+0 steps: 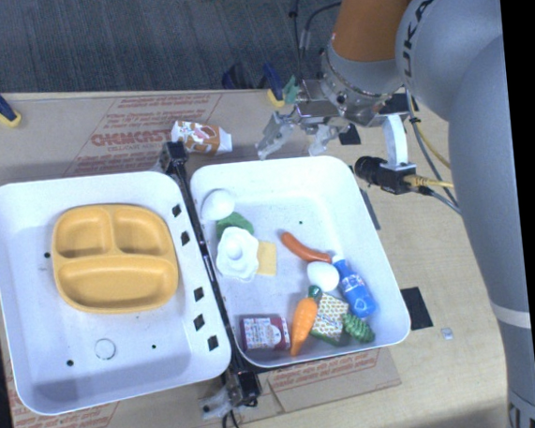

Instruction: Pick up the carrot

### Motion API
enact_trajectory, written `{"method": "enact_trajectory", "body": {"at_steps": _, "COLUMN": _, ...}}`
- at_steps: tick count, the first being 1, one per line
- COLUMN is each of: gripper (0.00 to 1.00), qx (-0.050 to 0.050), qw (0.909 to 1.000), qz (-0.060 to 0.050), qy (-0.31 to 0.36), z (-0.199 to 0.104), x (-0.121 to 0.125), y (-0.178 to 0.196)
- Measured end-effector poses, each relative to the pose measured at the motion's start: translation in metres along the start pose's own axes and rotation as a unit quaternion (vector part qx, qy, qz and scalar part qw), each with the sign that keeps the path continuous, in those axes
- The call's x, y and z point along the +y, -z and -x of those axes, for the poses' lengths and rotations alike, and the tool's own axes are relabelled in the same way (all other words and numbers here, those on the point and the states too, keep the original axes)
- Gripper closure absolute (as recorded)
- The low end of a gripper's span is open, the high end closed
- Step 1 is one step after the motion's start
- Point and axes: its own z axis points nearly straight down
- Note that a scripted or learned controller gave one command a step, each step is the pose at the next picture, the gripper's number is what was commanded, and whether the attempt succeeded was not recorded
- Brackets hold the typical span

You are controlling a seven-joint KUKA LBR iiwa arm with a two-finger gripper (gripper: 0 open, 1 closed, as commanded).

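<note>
Orange and tapered, the small plastic carrot (302, 322) is found low in the right white bin (339, 178), near its front wall, lying at a slant with its green top uppermost. It is crowded: a dark red packet (263, 332) lies just beside its tip, a patterned green-and-white pouch (330, 318) touches its other side, and a white egg (323, 275) and a blue bottle (355, 290) sit just above. An orange-red sausage (304, 246) lies farther back.

The two-finger metal gripper (299, 136) is held above the bin's far rim, well apart from the carrot, its fingers spread and nothing between them. A clean approach is judged to be hampered by the close neighbours. A yellow divided tray (113, 255) rests in the left white bin (11, 289).
</note>
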Motion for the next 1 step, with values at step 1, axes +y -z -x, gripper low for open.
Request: {"method": "enact_trajectory", "body": {"at_steps": 1, "gripper": 0.0, "qx": 0.0, "qw": 0.9944, "qz": 0.0, "qy": 0.105, "z": 0.015, "x": -0.049, "y": -0.0631}}
